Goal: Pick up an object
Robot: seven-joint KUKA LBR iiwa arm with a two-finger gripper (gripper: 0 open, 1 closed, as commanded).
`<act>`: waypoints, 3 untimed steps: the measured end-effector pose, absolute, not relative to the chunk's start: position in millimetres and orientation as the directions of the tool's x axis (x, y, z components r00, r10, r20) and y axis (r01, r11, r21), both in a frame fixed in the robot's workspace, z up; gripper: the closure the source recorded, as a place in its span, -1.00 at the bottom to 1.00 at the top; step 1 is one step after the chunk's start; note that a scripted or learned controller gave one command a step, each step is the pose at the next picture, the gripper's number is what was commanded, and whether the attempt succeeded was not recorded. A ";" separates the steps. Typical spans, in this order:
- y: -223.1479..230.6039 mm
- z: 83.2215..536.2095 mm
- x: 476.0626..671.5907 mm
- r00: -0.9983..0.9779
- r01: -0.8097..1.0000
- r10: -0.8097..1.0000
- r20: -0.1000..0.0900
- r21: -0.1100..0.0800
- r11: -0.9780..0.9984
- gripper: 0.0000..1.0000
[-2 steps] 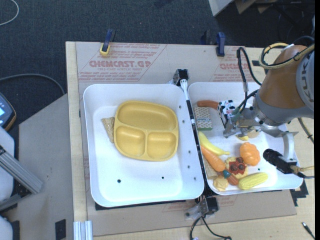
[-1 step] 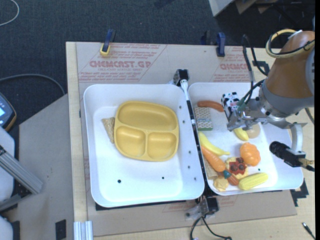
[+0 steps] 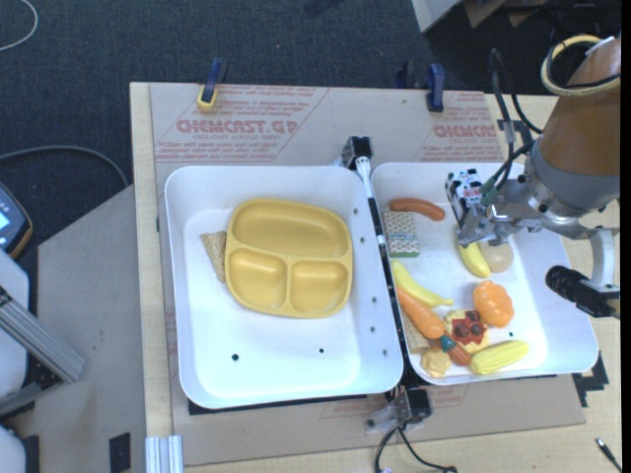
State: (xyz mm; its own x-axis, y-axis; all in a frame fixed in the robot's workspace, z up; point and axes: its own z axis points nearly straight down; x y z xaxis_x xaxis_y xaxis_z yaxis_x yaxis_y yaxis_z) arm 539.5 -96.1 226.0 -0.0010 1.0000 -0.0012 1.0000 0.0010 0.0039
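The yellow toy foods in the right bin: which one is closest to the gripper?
The small banana right below the gripper, near the bin's middle. The longer banana lies further left by the carrot, and the corn cob sits at the bin's front edge.

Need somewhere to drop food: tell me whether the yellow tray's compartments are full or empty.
Empty: the yellow tray shows three bare compartments.

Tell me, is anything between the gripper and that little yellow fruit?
Nothing visible is. The gripper is right above the yellow fruit in the right bin. The hot dog and orange lie off to the sides.
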 end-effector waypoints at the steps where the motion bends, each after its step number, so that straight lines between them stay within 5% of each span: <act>1: -62.0 224.8 582.4 -0.004 1.000 1.000 -0.001 0.004 0.004 1.00; 3: 20.6 231.6 637.6 -0.003 1.000 1.000 0.000 0.004 0.003 1.00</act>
State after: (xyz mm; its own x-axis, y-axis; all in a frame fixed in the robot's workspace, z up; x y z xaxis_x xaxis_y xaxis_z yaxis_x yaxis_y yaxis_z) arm 637.6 20.6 231.6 -0.0026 1.0000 -0.0001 1.0000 0.0026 0.0039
